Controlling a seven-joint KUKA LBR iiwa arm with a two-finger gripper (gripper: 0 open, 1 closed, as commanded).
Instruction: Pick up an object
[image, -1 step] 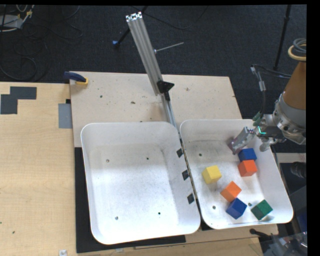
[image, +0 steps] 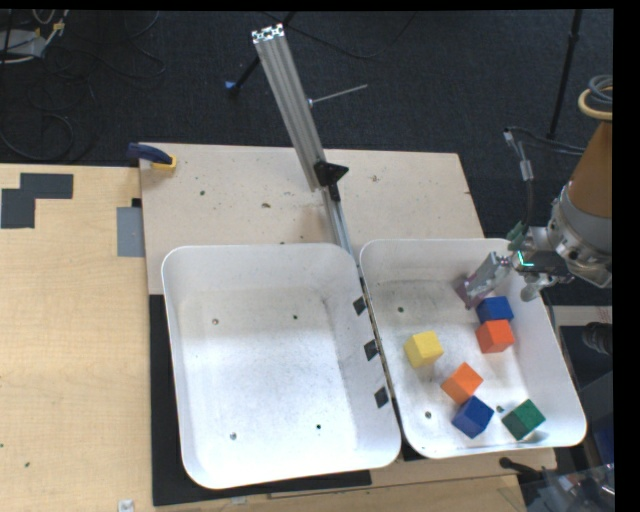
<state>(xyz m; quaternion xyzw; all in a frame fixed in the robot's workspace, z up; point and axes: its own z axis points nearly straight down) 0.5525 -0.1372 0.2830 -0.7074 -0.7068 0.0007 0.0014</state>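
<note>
The right bin (image: 400, 262) holds several small cubes. A yellow cube (image: 424, 348) lies near its middle. A blue cube (image: 495, 308) sits at the right, touching a red-orange cube (image: 494, 336) just below it. Toward the front lie an orange cube (image: 461, 381), a second blue cube (image: 472, 416) and a green cube (image: 523, 418). My gripper (image: 483, 280) reaches in from the right and hangs low over the bin's back right part, just up and left of the upper blue cube. I see no cube held in it.
The left bin (image: 180, 300) stands beside the right one, with black clips (image: 368, 348) along the shared wall. A slanted metal rail (image: 295, 110) rises behind the bins. A blue and yellow clamp (image: 152, 155) sits at the board's back left corner.
</note>
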